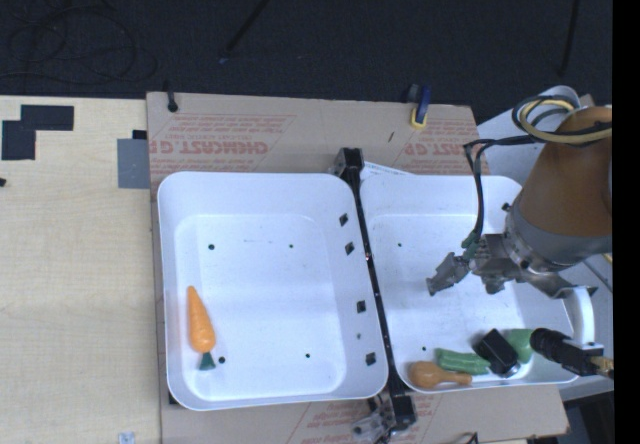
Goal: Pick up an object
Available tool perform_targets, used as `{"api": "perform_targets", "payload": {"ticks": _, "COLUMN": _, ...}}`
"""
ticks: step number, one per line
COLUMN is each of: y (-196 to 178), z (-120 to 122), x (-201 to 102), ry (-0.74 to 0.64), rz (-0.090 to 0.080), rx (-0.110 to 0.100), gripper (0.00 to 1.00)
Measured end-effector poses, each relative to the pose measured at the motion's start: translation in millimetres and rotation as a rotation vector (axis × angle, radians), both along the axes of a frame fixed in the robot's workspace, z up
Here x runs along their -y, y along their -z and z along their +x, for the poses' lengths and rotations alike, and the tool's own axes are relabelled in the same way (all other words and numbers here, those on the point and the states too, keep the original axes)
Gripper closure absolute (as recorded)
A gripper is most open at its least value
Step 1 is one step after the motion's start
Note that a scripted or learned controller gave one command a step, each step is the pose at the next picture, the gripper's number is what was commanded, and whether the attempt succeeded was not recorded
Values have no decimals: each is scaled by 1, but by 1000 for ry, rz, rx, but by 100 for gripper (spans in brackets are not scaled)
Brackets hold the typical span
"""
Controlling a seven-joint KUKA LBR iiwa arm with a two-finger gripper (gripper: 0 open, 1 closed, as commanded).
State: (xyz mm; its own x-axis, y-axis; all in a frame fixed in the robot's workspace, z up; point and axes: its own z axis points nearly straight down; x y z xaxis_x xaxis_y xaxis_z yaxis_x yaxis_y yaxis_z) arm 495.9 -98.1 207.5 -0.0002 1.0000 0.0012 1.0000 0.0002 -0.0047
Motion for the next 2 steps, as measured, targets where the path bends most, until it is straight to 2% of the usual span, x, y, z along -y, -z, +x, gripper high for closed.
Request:
{"api": "perform_targets", "payload": {"ticks": 1, "y": -156, "z": -18, "x": -60, "ry": -7, "rz": 1, "rx": 20, "gripper": 0}}
{"api": "perform_targets", "payload": {"ticks": 2, "y": -298, "z": -15, "x": -181, "ry": -15, "rz": 5, "rx": 19, "gripper": 0}}
